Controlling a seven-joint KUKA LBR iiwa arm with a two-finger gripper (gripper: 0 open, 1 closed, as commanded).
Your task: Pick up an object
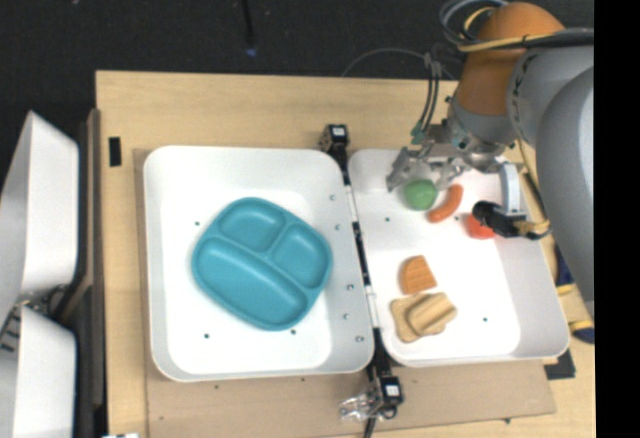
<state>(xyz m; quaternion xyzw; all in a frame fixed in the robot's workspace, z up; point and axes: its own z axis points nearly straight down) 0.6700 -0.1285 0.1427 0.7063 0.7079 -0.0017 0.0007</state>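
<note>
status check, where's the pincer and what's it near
Pincer low over right bin, at green ball. Orange carrot piece crowds alongside. Nothing seen lifted.

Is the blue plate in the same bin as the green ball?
No, the blue plate lies in the left bin; the green ball is in the right bin.
</note>
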